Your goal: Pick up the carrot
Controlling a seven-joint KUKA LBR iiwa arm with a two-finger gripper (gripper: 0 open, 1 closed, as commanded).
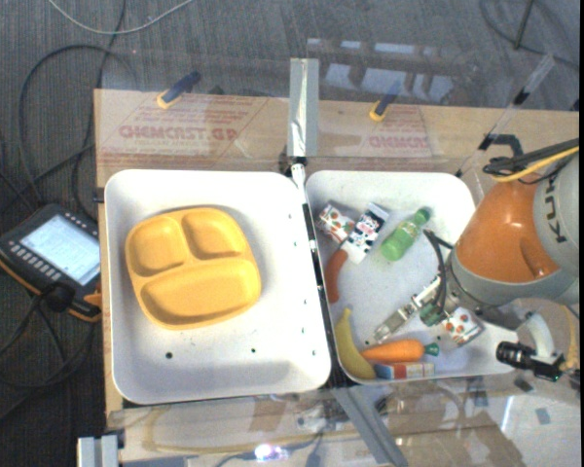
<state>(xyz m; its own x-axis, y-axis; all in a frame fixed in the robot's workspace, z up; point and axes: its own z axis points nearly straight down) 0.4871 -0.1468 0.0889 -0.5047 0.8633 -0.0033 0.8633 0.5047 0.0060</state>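
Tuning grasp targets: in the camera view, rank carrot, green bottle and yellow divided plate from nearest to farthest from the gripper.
From the gripper, low in the right bin:
1. carrot: just below it, by the bin's near wall.
2. green bottle: farther up the same bin, toward the back.
3. yellow divided plate: across the divider, in the left bin.

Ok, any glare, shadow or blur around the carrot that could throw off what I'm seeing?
Camera view: the carrot is evenly lit and fairly sharp at the right bin's near edge; glare sits on the clear panels behind and in front of the bins, not on the carrot; the gripper is small and cluttered, its fingers hard to read.
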